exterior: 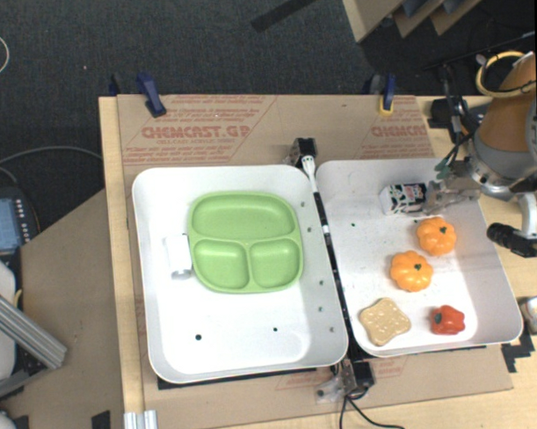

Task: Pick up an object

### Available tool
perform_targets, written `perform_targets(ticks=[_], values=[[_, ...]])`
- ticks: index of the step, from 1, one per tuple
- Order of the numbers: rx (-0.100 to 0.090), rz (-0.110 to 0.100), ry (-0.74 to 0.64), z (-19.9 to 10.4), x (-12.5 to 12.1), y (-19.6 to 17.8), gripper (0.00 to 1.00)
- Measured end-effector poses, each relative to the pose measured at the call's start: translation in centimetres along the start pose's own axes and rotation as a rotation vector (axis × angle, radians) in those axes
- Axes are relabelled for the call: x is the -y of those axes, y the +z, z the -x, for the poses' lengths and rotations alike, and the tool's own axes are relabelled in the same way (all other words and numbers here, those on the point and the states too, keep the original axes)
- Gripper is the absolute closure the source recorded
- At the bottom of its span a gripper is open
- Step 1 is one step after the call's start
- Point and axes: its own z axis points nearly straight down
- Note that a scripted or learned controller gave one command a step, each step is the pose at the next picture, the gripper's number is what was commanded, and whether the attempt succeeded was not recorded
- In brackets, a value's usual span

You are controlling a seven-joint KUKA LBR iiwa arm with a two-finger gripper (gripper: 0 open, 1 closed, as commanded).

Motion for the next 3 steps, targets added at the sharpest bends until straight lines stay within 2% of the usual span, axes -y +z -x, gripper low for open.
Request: perform_targets(ticks=[1, 2, 3], values=[[-0.002, 0.002, -0.004, -8.7, 2.5, -8.2, 1.00], [-0.005, -0.004, -0.005, -17.3, 3.2, -8.9, 1.00], [-0.006, -0.008, -0.009, -28.9, 8.3, -8.8, 1.00]])
